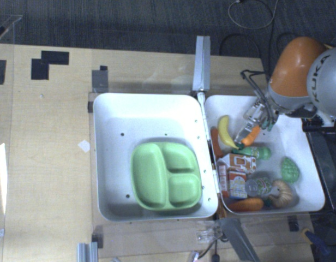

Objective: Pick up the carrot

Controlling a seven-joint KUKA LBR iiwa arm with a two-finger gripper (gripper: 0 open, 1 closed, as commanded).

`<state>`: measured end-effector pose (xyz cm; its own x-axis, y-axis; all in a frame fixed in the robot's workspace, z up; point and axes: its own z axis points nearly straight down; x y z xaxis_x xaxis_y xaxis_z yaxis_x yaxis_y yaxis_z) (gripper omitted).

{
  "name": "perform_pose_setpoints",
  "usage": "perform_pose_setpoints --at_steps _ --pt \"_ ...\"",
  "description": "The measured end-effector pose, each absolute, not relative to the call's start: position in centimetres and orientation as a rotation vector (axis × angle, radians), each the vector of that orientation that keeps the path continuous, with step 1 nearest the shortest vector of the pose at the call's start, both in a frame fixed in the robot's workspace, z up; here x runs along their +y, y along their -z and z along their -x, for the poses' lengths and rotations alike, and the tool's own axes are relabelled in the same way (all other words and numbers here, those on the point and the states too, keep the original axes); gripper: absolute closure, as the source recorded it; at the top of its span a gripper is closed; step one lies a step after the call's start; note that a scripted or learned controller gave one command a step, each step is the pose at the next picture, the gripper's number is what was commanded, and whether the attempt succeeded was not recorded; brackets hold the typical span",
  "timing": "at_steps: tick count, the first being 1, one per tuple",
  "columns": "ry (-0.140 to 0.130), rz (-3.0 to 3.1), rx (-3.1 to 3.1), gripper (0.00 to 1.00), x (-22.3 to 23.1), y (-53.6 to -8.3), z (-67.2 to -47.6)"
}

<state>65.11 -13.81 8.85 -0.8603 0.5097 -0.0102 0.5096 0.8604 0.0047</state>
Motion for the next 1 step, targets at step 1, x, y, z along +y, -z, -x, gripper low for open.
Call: perform_pose_setpoints --at_steps 1 --pt "-0.009 -0.826 3.010 1.00 -13.62 -10.27 -65.45"
